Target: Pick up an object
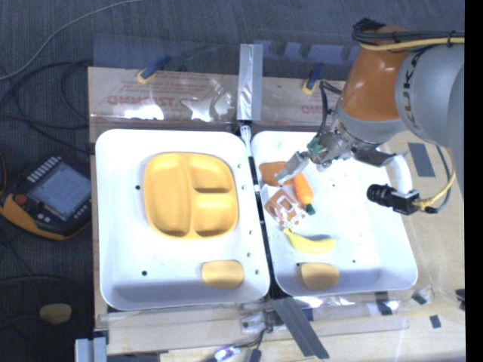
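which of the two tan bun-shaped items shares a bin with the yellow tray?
The tan bun in the left bin, just below the yellow tray. The other bun sits in the right bin.

In the right bin [392, 274] an orange carrot [303, 188] lay tilted, touching a brown piece [270, 172] on its left. Just below sat a red-and-white patterned item [284, 207], then a yellow banana [309, 242] lying flat, and a tan piece [320, 275] near the front rim.
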Available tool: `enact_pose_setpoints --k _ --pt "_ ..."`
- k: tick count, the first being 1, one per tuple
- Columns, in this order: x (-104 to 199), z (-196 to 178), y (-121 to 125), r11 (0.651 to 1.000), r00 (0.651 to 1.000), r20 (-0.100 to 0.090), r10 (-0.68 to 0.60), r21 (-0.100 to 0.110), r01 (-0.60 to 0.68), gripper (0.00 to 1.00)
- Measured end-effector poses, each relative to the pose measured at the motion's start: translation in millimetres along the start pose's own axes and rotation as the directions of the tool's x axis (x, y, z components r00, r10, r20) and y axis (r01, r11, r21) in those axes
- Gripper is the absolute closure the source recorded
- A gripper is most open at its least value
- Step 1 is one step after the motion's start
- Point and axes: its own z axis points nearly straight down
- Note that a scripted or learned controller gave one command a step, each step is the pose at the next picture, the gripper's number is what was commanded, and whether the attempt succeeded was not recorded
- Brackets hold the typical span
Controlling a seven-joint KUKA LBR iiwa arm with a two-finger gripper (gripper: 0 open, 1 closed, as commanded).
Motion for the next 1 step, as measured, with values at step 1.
enact_pose_setpoints --k 1 --pt "-26.9 76.8 -30.6 0.995 0.995 0.007 0.099 -0.017 -0.099 0.00"
